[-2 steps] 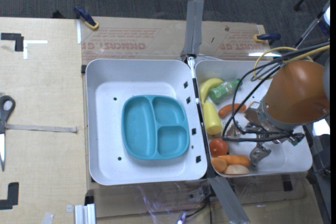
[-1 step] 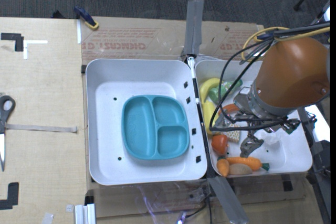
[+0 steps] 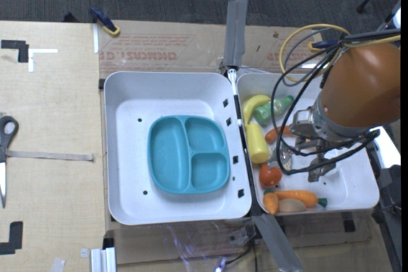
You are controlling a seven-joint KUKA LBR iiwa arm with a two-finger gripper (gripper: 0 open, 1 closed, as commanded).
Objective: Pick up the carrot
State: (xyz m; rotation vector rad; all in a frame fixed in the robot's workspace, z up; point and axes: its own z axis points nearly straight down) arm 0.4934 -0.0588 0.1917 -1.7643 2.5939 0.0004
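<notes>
The carrot [image 3: 298, 197] lies in the right bin [image 3: 357, 195] near its front wall, long axis running left–right, green end toward the right. Beside it sit a yellow banana [image 3: 253, 105], a tomato [image 3: 270, 176] and a pale potato-like piece [image 3: 292, 206] — hard to identify. The left bin [image 3: 121, 137] holds a blue divided tray [image 3: 189, 153]. Whether the gripper [image 3: 306, 156] is open or closed can't be told under the wrist.

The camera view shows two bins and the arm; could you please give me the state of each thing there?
carrot: lying flat in the right bin, near its front wall, not held.
banana: lying in the right bin, untouched.
tomato: resting in the right bin.
blue tray: lying flat in the left bin.
gripper: over the right bin, apart from the carrot.
</notes>
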